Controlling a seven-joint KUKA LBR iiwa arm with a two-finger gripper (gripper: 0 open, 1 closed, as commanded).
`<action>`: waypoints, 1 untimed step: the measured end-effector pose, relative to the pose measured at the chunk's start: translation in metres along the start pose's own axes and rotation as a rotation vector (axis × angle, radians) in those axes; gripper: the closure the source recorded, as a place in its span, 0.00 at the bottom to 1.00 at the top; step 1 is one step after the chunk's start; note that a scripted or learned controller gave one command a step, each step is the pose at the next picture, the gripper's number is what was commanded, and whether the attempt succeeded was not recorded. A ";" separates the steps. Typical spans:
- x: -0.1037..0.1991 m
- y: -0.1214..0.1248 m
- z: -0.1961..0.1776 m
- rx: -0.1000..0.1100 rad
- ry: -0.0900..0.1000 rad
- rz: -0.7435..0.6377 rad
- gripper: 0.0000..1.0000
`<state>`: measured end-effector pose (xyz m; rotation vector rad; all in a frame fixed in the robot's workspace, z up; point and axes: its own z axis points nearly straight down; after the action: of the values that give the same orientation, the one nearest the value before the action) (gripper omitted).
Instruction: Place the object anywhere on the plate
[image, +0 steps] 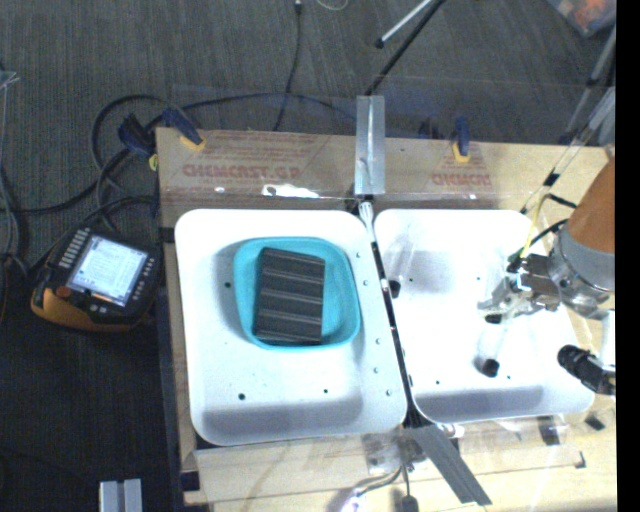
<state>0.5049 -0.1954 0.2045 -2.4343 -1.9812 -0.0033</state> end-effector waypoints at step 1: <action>0.000 0.000 0.000 0.000 0.000 0.000 0.00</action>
<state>0.5049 -0.1954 0.2045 -2.4341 -1.9815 -0.0033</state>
